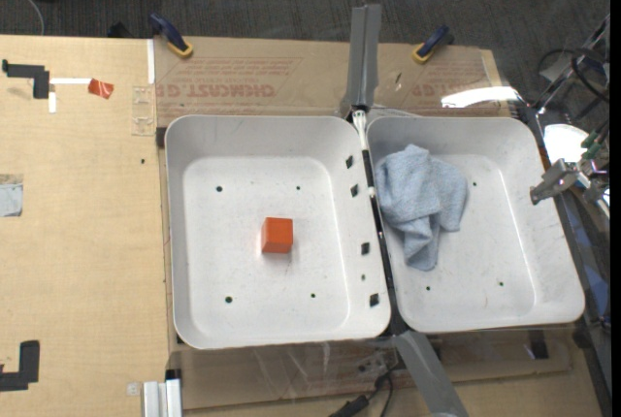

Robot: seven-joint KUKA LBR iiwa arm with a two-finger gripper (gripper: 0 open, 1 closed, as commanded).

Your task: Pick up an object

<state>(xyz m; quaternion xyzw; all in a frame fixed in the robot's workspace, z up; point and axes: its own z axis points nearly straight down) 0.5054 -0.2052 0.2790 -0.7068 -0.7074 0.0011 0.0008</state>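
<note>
An orange-red block (277, 236) rests on the floor of the left bin (194, 211), a little below its middle. A crumpled blue-grey cloth (419, 200) lies in the right bin (514, 250), bunched against its left wall. My gripper (555, 182) reaches in at the far right, over the right bin's right rim. It is well away from the cloth and far from the block. Nothing shows in its grasp.
A grey divider post (364, 56) rises between the bins at the back. Cardboard (262, 80), held by two blue-and-yellow clamps (171, 35), lies behind them. A wooden bench top (78, 231) spreads to the left. Cables and metal parts crowd the right edge (582, 85).
</note>
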